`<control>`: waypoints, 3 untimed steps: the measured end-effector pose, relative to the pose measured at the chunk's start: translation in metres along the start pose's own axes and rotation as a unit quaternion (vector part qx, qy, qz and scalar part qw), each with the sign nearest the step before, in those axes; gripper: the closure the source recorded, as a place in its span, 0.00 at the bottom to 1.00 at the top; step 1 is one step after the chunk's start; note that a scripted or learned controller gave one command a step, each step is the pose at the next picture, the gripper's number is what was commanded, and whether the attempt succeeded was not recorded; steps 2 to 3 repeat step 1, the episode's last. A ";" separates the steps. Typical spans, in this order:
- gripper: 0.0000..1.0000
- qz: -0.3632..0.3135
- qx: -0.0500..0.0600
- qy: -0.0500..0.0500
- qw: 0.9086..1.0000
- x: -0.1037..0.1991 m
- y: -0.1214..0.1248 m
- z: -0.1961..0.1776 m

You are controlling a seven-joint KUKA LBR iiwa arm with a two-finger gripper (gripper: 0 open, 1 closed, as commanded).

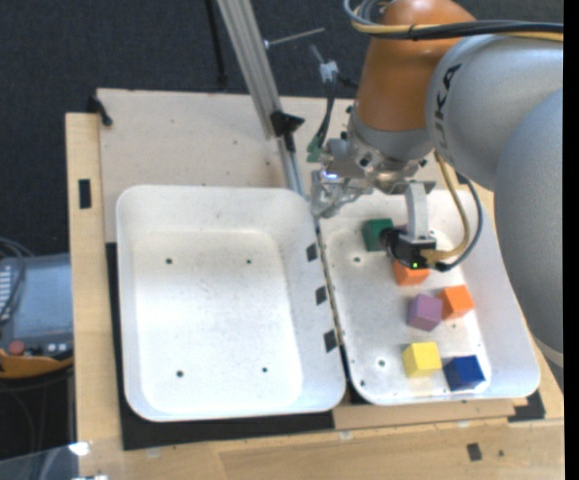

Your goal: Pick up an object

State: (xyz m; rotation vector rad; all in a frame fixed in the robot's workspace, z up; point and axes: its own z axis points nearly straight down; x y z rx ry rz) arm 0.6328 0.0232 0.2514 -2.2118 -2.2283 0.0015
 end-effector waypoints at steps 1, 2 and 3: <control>1.00 0.000 0.000 0.001 1.000 0.054 -0.009 -0.001; 1.00 0.000 0.000 0.001 1.000 0.054 -0.009 -0.001; 1.00 0.000 0.000 0.001 1.000 0.054 -0.009 -0.001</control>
